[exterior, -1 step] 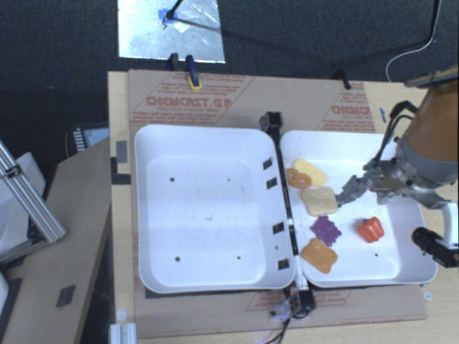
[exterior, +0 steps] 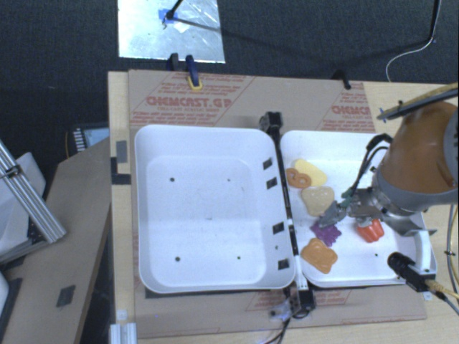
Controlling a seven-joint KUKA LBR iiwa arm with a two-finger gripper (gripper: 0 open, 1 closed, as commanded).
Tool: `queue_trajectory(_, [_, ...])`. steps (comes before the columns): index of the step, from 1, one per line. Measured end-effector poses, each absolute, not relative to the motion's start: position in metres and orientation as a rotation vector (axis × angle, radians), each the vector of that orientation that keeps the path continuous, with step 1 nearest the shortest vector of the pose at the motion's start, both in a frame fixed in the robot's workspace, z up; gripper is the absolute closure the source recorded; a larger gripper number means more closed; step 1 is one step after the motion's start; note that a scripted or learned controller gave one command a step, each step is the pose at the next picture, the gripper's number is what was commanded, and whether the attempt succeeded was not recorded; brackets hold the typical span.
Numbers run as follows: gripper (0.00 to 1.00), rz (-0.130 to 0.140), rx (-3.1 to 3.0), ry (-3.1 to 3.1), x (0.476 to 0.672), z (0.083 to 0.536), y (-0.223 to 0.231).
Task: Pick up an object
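Note:
The right bin (exterior: 337,143) holds several small toys: a yellow piece (exterior: 311,170) with an orange ring-shaped piece (exterior: 297,178) beside it, a cream piece (exterior: 318,199), a purple piece (exterior: 328,233), an orange piece (exterior: 319,255) near the front, and a red-orange piece (exterior: 371,230) under the arm. My gripper (exterior: 334,214) reaches in from the right and hovers low between the cream piece and the purple piece. Nothing shows clearly between its fingers.
The left bin (exterior: 208,142) sits beside the right one, with a black divider clip strip (exterior: 280,192) between them. Both rest on a cardboard sheet (exterior: 215,95). A silver plate (exterior: 170,20) lies behind on dark cloth.

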State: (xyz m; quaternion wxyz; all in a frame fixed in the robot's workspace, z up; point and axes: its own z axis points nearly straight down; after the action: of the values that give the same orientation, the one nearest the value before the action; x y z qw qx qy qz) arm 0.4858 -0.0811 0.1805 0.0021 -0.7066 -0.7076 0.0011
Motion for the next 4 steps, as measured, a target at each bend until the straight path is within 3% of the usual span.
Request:
queue_trajectory(1, [0.00, -0.002, -2.213, -2.229, 0.487, 0.184, -0.035])
queue_trajectory(2, [1.00, -0.005, -2.220, -2.227, 0.489, 0.195, -0.036])
queue_trajectory(3, [1.00, -0.024, -2.220, -2.240, 0.488, 0.381, -0.007])
queue_trajectory(4, [1.00, -0.019, -2.233, -2.231, 0.505, 0.511, -0.048])
